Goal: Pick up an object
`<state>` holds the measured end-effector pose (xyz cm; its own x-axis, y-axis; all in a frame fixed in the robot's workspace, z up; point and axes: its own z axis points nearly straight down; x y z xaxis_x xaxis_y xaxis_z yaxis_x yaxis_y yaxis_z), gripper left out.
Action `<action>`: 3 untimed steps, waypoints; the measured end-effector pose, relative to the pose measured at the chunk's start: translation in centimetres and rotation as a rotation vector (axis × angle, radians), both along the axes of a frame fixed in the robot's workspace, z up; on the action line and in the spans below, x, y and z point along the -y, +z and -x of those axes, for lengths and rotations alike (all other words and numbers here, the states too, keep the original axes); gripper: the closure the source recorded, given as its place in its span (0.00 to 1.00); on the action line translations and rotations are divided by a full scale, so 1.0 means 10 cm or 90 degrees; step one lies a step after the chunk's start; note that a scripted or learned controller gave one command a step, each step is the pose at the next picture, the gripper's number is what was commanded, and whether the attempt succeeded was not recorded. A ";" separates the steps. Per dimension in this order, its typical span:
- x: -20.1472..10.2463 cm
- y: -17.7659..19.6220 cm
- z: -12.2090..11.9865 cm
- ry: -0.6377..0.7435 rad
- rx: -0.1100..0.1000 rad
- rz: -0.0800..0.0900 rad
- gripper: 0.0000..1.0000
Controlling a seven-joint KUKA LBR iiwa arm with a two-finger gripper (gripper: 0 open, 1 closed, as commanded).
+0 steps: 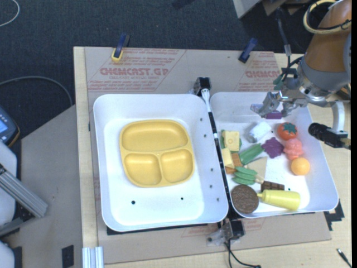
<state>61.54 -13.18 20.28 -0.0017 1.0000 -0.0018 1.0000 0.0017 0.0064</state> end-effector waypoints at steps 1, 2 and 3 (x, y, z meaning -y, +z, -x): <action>0.00 0.24 -0.01 0.000 0.000 0.000 1.00; -0.53 0.15 0.28 0.001 -0.007 -0.003 1.00; -0.75 0.14 0.48 0.000 -0.007 -0.002 1.00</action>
<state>56.73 -5.71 21.72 -0.0018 1.0000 0.0013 1.0000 0.0018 -0.0040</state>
